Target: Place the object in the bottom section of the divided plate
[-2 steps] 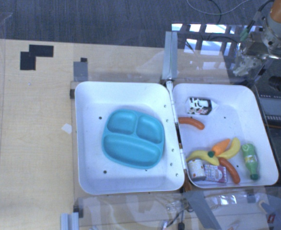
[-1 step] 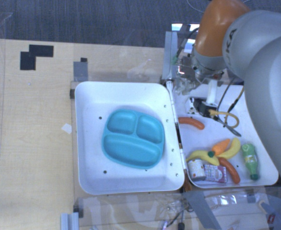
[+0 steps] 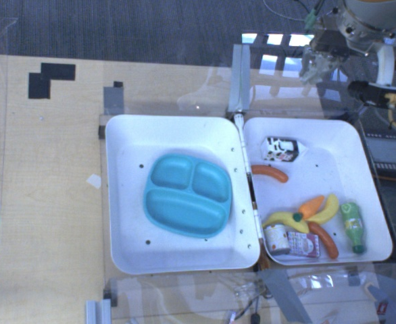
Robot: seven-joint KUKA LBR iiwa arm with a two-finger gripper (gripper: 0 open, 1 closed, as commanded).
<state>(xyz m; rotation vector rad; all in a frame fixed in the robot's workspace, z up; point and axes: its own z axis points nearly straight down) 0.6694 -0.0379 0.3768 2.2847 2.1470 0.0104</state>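
A blue divided plate (image 3: 187, 194) lies in the left white bin (image 3: 127, 248), with two small sections at the top and one wide section at the bottom. The right white bin (image 3: 360, 147) holds the loose objects: a black-and-white carton (image 3: 281, 149), an orange sausage (image 3: 269, 173), a carrot (image 3: 312, 206), a yellow banana (image 3: 306, 215), a green bottle (image 3: 353, 226), a small can (image 3: 276, 239), a pink packet (image 3: 303, 244) and a second sausage (image 3: 324, 239). My gripper (image 3: 317, 63) hangs above the far edge of the right bin, well clear of the objects.
A grey metal divider (image 3: 238, 79) rises between the bins at the back. Cables (image 3: 289, 2) run behind the arm at the top right. Black markers (image 3: 49, 79) sit on the wooden bench to the left.
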